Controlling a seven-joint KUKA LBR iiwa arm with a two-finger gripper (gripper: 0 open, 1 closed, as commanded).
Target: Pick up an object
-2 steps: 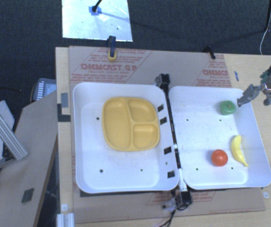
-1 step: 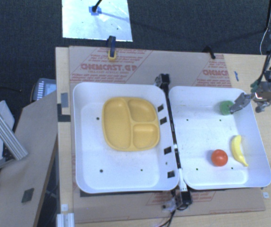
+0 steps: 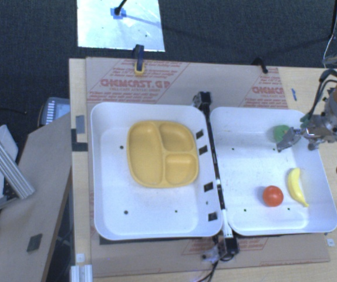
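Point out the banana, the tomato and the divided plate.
Yellow plastic banana [image 3: 297, 187]: camera view, middle of its curved body.
Round orange-red tomato [image 3: 272, 196]: camera view, centre of its top.
Yellow three-compartment plastic plate [image 3: 147, 154]: camera view, floor of its large compartment.

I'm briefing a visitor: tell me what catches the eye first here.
The yellow divided tray lies in the left bin. In the right bin, a red-orange ball sits beside a banana, and the gripper hovers at a green object near the far edge.
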